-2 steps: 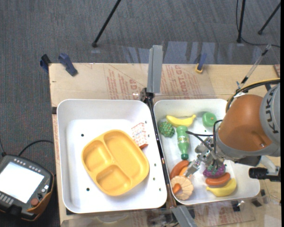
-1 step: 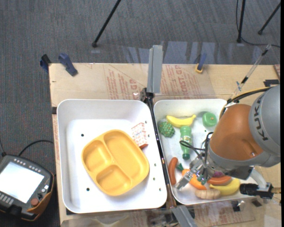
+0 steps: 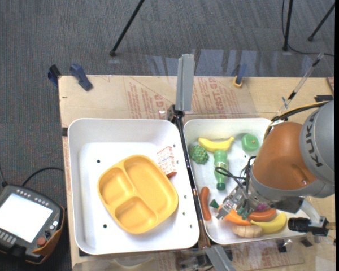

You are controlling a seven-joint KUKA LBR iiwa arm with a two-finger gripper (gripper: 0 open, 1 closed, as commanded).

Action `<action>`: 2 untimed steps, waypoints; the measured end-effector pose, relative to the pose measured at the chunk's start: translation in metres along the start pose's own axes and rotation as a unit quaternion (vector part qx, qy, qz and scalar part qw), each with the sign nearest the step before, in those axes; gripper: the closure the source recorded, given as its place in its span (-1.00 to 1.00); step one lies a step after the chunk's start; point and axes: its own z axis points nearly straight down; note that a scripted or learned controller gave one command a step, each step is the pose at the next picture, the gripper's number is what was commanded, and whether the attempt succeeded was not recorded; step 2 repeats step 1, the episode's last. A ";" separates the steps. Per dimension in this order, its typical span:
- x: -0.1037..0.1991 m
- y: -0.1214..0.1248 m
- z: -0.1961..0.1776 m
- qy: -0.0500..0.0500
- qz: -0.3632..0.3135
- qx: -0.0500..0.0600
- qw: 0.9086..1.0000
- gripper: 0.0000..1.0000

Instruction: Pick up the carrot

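Note:
The carrot, orange and tapered, lies near the front edge of the right bin. A red piece and a yellow fruit touch its right side. My gripper is low over the carrot's upper edge, right at it or touching it. The grey arm with its orange band reaches in from the right and hides the bin floor behind the gripper. The carrot still rests among the other toys on the bin floor.
The right bin also holds a banana, a green bumpy fruit, a green bottle, a green round fruit, a red sausage and a beige piece. The left bin holds a yellow divided plate and a small packet.

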 end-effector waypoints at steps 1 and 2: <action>0.032 0.033 -0.142 -0.003 -0.112 -0.002 0.994 1.00; 0.032 0.033 -0.142 -0.003 -0.112 -0.002 0.994 1.00</action>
